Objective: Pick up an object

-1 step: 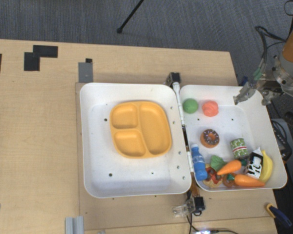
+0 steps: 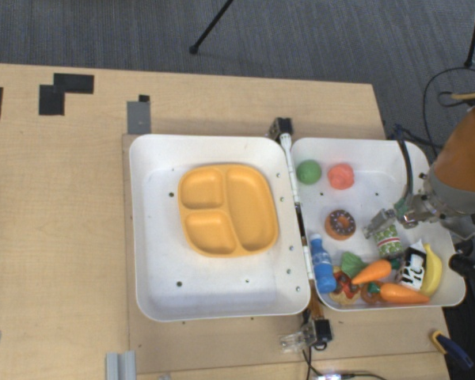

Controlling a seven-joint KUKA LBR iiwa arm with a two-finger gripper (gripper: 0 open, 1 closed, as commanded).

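While my arm [image 2: 465, 161] reaches in from the right, grey with its orange band bulging over the rim, my tool [image 2: 400, 214] hangs low inside the right bin [image 2: 372, 150], and I cannot tell how far it is open or whether anything sits in it. Its metal tip lies just beside a small patterned cup [image 2: 386, 240], green and white, tipped on its side. The bin is shallow, smooth white plastic with rounded corners. Toward its far wall lie a green ball [image 2: 308, 172] and a pink ball [image 2: 341, 176], near each other but apart. Nearer the middle rests a round doughnut [image 2: 340, 224] with dark icing and sprinkles. Along the near wall the toys crowd together: a blue bottle [image 2: 322, 266] against the inner edge, a green block-like piece [image 2: 351, 262], two glossy orange carrots [image 2: 371, 272] and [image 2: 403, 294], a curved yellow banana [image 2: 433, 271], and a black-and-white printed card [image 2: 412, 271] wedged between banana and carrots. This pile touches and overlaps, so no piece there stands free. The left bin [image 2: 158, 212] holds a matte yellow divided plate [image 2: 226, 210] with three compartments. Both bins rest on a pale wooden table [image 2: 55, 236].
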